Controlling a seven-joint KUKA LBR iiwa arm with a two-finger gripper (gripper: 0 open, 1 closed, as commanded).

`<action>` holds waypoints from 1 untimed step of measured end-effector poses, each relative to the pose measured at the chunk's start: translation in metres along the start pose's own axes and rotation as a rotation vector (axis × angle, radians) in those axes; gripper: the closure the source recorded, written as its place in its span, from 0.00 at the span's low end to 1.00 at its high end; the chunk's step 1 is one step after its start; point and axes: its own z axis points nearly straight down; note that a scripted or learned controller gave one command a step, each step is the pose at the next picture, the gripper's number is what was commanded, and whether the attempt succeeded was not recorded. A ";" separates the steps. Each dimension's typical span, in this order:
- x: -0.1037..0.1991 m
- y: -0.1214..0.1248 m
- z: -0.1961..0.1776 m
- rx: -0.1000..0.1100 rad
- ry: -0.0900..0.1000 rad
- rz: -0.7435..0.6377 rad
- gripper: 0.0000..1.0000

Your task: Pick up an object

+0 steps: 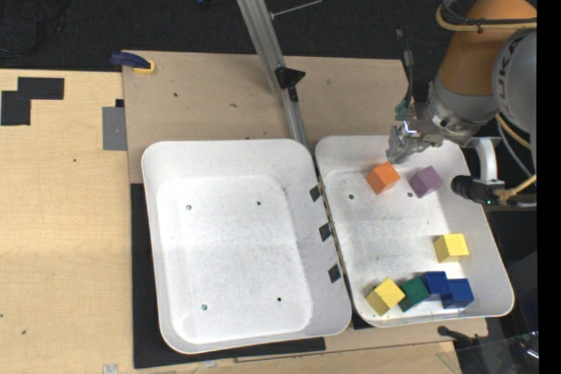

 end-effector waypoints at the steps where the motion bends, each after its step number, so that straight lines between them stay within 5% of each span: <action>1: 0.008 0.002 -0.059 -0.002 0.001 -0.002 1.00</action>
